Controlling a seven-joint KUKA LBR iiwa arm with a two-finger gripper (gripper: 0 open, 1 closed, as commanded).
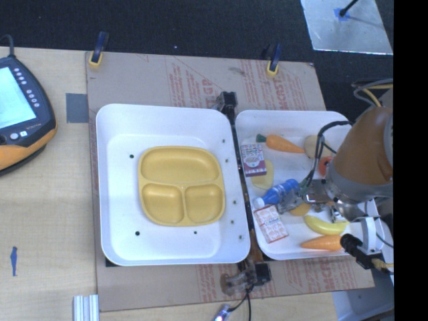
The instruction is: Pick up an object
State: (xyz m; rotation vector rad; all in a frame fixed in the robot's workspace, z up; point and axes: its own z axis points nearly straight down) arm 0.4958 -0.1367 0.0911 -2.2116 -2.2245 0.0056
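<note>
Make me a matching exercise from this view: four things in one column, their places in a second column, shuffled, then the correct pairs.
Things
1. yellow divided tray
2. blue bottle
3. banana
4. handheld controller

Places
A. on the bench at the left edge of the view
B. in the right bin, near its front right corner
C. in the left bin
D. in the right bin, near its middle

Pairs: 1-C, 2-D, 3-B, 4-A
</note>
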